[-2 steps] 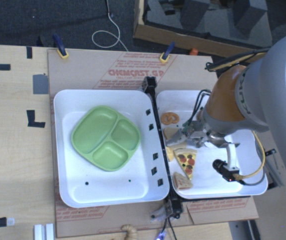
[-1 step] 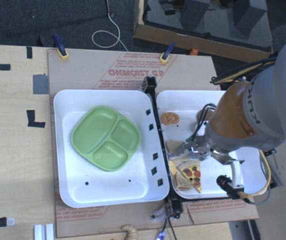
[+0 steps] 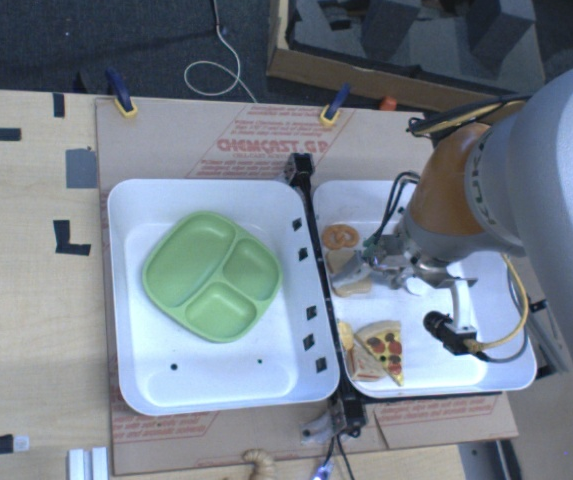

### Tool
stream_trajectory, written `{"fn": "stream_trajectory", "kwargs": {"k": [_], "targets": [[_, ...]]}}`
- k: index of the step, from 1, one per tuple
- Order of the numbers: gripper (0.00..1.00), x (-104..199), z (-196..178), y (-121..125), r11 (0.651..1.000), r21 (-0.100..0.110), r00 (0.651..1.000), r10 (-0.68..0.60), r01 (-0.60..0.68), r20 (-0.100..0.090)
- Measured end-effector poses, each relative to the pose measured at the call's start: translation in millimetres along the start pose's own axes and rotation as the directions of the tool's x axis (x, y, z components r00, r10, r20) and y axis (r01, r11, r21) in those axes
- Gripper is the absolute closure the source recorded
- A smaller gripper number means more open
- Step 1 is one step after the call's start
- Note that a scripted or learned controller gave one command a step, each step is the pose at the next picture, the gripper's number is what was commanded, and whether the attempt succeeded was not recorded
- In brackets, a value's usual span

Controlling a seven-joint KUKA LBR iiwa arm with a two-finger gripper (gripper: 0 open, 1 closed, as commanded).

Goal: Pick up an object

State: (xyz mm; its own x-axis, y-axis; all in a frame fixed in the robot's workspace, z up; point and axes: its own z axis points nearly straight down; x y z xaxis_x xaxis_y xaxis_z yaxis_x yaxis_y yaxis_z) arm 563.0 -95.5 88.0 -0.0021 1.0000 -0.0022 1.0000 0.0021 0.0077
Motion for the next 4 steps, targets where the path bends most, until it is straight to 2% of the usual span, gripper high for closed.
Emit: {"fn": "stream_trajectory", "kwargs": {"k": [2, 3, 4], "targets": [[0.00, 0, 4, 96, 1.000, 0.005, 1.000, -0.001, 0.001, -0.002], [0.00, 0, 4, 96, 1.000, 0.009, 1.000, 0.000, 0.000, -0.001], [0.00, 2, 4, 64, 1.000, 0.010, 1.000, 0.001, -0.001, -0.001]]}}
